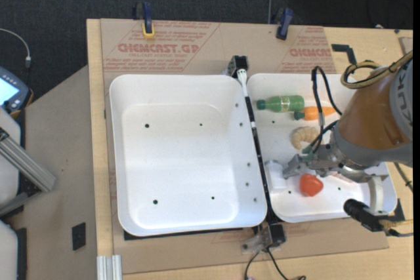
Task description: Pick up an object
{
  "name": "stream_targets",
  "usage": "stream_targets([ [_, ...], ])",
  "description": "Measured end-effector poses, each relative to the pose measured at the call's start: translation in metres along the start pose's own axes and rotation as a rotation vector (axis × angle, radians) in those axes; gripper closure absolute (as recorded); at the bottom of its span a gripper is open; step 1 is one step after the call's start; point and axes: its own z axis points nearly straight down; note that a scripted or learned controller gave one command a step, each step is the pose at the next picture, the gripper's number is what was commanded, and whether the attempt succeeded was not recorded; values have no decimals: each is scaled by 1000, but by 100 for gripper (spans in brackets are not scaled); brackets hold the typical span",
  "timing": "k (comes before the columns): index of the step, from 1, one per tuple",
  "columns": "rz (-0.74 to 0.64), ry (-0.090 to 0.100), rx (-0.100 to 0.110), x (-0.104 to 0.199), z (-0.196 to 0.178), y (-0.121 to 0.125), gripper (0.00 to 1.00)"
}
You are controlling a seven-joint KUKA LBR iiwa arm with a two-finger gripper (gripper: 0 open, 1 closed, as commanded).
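Observation:
My gripper (303, 166) hangs low in the right bin (282, 206), near its left wall. A small red object (312, 186) lies on the bin floor just in front of the gripper, close to it but not visibly held. Behind the gripper rests a beige lumpy object (304, 136). Farther back, a green bottle (282, 103) lies on its side, with an orange object (314, 113) next to its right end. The arm's orange band (371, 115) covers part of the bin's right side.
The left bin (131, 160) stands beside the right one, divided from it by a dark strip (252, 134). A black cable (319, 92) loops over the right bin's back. Two clamps (147, 16) hold the cardboard bench top at the rear.

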Motion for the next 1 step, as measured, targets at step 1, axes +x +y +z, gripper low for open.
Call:
stream_targets([
  [1,2,-4,-11,4,27,60,0],
])
